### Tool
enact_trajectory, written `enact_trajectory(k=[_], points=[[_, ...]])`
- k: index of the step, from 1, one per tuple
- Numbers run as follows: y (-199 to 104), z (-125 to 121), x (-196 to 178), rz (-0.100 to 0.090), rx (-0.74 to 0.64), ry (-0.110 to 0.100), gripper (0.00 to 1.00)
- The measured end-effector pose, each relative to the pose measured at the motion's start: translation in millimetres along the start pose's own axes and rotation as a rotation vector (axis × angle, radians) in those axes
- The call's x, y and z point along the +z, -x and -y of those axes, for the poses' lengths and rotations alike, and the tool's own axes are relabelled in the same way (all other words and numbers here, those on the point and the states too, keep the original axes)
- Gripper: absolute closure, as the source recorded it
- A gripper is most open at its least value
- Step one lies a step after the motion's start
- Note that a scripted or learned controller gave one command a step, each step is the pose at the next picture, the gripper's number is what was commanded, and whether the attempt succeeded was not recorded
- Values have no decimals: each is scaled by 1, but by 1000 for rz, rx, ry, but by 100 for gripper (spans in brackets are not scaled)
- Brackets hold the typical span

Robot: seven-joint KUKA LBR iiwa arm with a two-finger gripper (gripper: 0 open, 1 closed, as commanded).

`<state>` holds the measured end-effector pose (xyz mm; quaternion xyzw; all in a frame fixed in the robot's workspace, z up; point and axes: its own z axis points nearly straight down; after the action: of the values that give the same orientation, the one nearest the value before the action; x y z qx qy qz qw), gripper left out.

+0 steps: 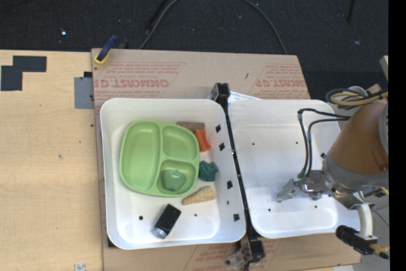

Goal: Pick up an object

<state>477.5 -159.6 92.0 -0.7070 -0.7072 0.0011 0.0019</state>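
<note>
My gripper (pixel 288 190) hangs over the right bin (pixel 279 136), jaws seemingly spread on nothing. I judge I'm pre-grasp; next I'd swing toward nine o'clock for the black block (pixel 167 220).

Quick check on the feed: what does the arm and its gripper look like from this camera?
The arm shows a rounded orange-brown band above a grey wrist section. A thin black cable loops along its side, with yellow-and-white cables bundled behind it. The gripper is small, grey metal, over the right bin.
</note>
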Motion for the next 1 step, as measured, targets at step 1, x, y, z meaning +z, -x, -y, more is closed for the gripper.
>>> enact_trajectory(k=[1], points=[[1, -1, -12, 1, 1, 3, 100]])
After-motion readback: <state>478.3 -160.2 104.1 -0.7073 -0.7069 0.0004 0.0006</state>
